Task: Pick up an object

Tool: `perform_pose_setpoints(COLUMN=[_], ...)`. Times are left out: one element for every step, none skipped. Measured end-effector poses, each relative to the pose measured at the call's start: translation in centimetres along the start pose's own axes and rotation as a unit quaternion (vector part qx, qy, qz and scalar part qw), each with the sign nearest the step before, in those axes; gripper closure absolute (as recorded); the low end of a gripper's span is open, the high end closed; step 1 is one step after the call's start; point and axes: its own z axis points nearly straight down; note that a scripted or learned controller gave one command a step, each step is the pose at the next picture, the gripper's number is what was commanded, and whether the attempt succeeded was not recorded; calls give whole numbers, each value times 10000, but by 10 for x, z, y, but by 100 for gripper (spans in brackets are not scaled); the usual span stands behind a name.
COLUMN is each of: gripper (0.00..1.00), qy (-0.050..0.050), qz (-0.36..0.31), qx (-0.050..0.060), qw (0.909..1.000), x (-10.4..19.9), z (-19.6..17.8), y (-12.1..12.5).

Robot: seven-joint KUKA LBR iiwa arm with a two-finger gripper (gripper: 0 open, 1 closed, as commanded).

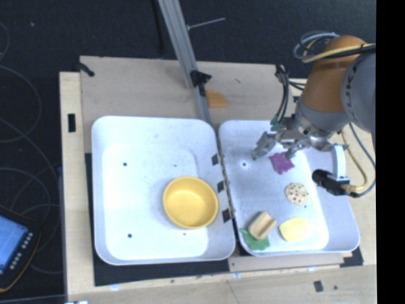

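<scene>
My gripper (276, 149) hangs over the upper part of the right bin (243, 138), its two fingers spread open with nothing between them. A small purple object (281, 163) lies on the bin floor just below and right of the fingertips. Lower in the same bin rest a speckled cookie (295, 194), a yellow block (293, 229) and a tan bread-like piece (261, 223) on a green scrap (256, 241). A yellow bowl (189, 202) sits in the left bin (126, 151), near its lower right.
A grey metal post (180, 40) slants down from the top to the divide between the bins. An orange tag (216, 99) lies on the wooden bench behind them. Black cables loop beside the wrist at the right.
</scene>
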Motion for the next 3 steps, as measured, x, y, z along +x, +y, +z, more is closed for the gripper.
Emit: perform_pose_setpoints(gripper=[0, 0, 100], qy=[-1, 0, 3], qz=[8, 11, 33], qx=[7, 3, -34], qw=[10000, 10000, 10000], x=[-9, -11, -11], z=[51, 90, 77], y=[6, 5, 7])
